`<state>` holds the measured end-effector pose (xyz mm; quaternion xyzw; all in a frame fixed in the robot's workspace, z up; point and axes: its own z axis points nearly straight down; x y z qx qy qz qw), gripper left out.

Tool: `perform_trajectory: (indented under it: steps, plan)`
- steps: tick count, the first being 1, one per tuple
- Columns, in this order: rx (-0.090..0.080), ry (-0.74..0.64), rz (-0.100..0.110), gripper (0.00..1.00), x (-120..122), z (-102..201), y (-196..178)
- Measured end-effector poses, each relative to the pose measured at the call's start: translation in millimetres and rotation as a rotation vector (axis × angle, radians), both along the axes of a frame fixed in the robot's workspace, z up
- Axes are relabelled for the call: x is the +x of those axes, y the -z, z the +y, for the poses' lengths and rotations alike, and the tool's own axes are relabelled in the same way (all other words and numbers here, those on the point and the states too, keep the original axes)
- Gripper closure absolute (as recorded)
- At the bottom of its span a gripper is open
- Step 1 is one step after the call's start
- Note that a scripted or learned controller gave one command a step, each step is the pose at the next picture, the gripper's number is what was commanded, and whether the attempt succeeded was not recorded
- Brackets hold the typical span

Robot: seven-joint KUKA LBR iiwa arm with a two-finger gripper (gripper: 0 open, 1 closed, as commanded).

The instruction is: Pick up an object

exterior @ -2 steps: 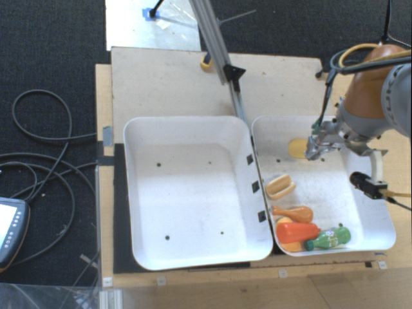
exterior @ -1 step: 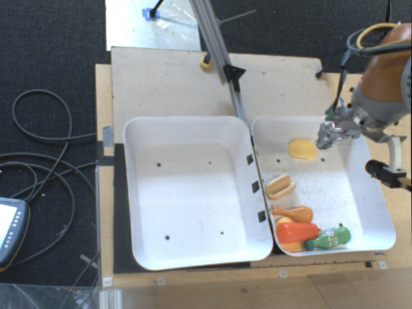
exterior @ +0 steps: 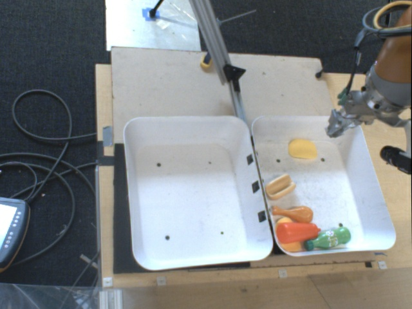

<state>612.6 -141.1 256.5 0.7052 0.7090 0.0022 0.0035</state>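
Toy food in the right bin, gripper over its far right rim.

Nearest us we see a green bottle (exterior: 329,238) beside an orange carrot (exterior: 297,231), then a drumstick (exterior: 294,213), a hot dog (exterior: 280,186) and, farther, a yellow piece (exterior: 302,149), all inside the right bin (exterior: 376,192). The gripper (exterior: 337,125) hangs beyond; we cannot tell its jaws' state.

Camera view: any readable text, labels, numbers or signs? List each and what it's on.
None can be read.
Green plastic bottle in the right white bin: pale label patch, too small and blurred to read.
Grey handheld screen device at the left edge: lit display, no legible characters.
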Motion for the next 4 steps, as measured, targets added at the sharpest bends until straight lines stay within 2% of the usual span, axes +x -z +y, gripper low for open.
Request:
perform_trajectory:
  steps: [1,2,3,4]
  plan:
    - [0.003,-0.004,0.004,1.00,5,47,-3]
    - [0.005,-0.005,0.007,1.00,8,103,11]
    - [0.004,-0.005,0.008,1.00,4,154,24]
    - [0.005,-0.006,0.008,1.00,-6,212,22]
